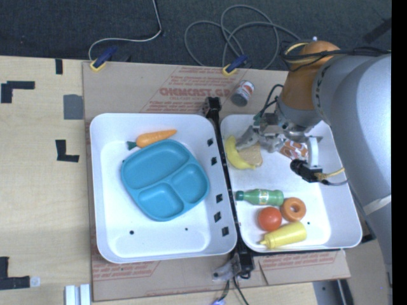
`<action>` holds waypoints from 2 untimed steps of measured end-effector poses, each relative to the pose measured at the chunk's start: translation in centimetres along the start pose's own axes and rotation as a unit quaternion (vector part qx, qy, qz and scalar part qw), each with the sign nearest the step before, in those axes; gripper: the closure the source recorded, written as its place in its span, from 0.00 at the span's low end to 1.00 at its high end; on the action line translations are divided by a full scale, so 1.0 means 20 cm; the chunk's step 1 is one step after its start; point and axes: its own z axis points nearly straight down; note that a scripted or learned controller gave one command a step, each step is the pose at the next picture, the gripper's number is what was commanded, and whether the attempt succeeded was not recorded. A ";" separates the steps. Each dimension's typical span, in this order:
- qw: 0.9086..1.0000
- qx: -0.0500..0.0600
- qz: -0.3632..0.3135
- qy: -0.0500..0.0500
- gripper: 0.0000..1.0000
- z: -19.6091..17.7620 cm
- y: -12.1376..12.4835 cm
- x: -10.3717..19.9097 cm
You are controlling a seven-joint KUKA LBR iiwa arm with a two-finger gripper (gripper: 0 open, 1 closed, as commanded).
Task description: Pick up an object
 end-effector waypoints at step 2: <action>1.000 -0.004 0.001 -0.004 0.00 -0.01 -0.05 0.04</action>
